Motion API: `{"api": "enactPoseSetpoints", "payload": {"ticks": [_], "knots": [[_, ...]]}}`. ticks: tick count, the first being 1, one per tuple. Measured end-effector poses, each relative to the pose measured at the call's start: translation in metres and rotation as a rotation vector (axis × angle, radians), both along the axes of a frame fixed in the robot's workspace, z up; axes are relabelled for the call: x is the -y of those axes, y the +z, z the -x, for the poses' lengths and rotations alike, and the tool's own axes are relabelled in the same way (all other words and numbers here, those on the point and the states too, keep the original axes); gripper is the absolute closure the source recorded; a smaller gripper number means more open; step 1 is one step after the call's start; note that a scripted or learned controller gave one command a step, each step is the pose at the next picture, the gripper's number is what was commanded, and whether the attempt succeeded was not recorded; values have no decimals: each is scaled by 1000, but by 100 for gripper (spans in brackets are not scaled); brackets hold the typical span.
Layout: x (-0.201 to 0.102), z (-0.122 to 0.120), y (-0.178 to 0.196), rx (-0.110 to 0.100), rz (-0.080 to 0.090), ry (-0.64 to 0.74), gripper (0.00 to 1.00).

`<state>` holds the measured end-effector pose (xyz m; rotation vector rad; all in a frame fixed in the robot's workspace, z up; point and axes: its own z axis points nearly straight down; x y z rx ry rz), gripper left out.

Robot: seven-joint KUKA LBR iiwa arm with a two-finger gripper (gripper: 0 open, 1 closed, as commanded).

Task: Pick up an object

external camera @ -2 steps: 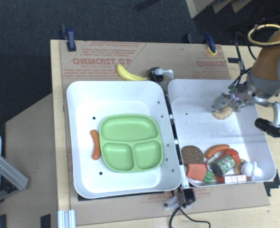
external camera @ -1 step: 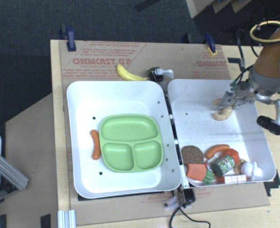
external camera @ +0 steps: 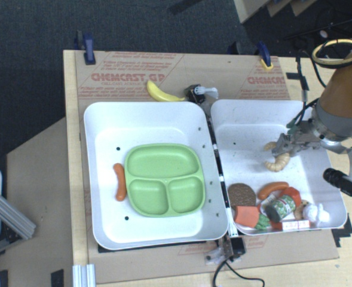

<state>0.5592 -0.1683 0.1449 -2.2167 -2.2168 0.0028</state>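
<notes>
My gripper hangs low over the right bin, at its middle right. Its tip sits right above a tan, curved pastry-like piece lying on the bin floor, and seems to touch that piece's upper end. Nearer the front of the same bin lies a pile: a brown round patty, a red sausage, a red block, a small can and some white items.
The left bin holds a green divided plate and an orange sausage beside it. A banana and a small dark object lie on the board behind the bins. Blue and yellow clamps grip the board's back edge.
</notes>
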Motion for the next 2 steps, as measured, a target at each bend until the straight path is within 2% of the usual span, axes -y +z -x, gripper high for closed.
{"api": "enactPoseSetpoints", "payload": {"ticks": [1,2], "knots": [[-56,-49,-62,9,4,6,100],[-128,-43,46,14,2,7,100]]}}
